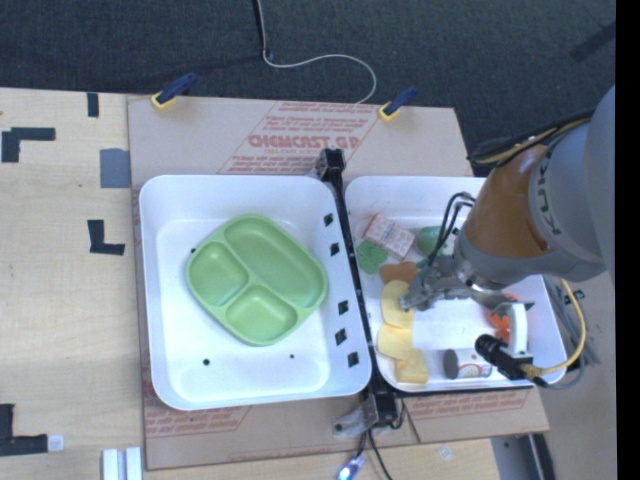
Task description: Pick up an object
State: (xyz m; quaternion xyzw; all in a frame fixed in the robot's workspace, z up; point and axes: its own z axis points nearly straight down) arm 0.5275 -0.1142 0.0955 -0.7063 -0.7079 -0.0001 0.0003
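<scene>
one red "chemcast gp" cardboard sheet [300, 140]

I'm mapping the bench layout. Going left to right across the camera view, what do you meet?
Light green three-compartment plastic tray in the left white bin → black divider strip between the bins → pale yellow pieces in the right white bin → gripper → orange-banded grey arm.

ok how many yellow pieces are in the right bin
3 that I can see: one under the gripper at, one below it, one near the front wall. The arm may hide more.
</scene>
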